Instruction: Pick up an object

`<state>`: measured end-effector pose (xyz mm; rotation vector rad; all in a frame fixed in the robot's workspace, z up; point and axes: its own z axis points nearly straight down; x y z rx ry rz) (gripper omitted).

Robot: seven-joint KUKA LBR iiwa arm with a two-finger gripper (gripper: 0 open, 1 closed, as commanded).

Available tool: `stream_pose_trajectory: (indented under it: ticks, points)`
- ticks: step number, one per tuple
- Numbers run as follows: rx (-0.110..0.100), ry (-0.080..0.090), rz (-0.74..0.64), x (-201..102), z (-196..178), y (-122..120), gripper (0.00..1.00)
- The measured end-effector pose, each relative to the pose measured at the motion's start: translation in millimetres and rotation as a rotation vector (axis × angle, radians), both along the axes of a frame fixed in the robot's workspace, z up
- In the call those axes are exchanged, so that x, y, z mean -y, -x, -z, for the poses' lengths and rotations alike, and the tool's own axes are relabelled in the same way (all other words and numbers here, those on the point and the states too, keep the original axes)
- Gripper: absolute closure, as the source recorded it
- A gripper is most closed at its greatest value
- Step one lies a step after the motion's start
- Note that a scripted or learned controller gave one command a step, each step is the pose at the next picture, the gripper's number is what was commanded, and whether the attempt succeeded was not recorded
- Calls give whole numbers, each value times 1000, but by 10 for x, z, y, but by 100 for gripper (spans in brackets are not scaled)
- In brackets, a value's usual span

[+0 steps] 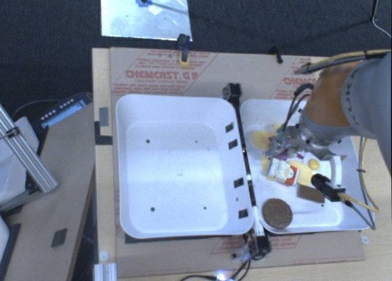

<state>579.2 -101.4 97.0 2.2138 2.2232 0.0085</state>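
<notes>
Gripper is down in the right bin over the yellow packet, can't tell jaws tbh, nothing lifted yet imo.

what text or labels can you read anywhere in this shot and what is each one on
"CHEMCAST GP" in red, on the brown protective sheet under the bins, behind the left bin.
More red print on the same sheet behind the right bin: partly cut off, too blurred to read.
Red and white packet in the right bin: has a printed label, too small to read.
Red print along the sheet's front edge: unreadable.
</notes>
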Motion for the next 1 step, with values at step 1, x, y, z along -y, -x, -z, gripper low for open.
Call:
stream_pose_trajectory:
  ticks: [1]
  points:
    - [1, -1, -7, -670, -928, 60, 100]
